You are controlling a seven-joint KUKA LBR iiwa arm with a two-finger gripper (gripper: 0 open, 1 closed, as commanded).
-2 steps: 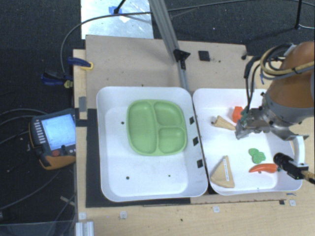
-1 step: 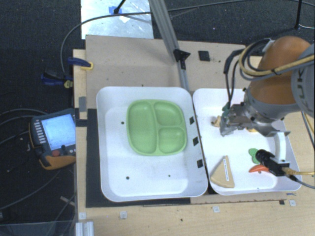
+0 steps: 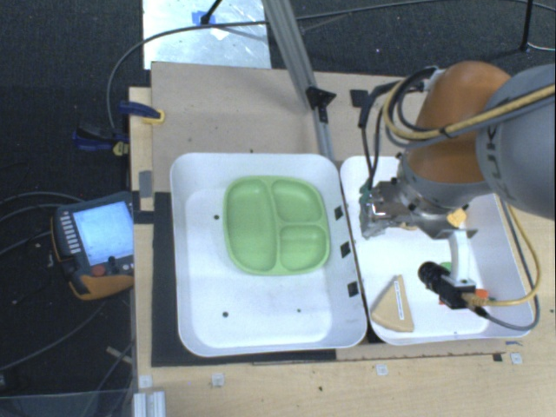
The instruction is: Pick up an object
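R bin: gripper nr left rim, wedge below.

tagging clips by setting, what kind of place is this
Most likely a robotics lab test bench: a grey robot arm with an orange band over two shallow white bins, and a handheld control pendant with lit screen amid floor cables.
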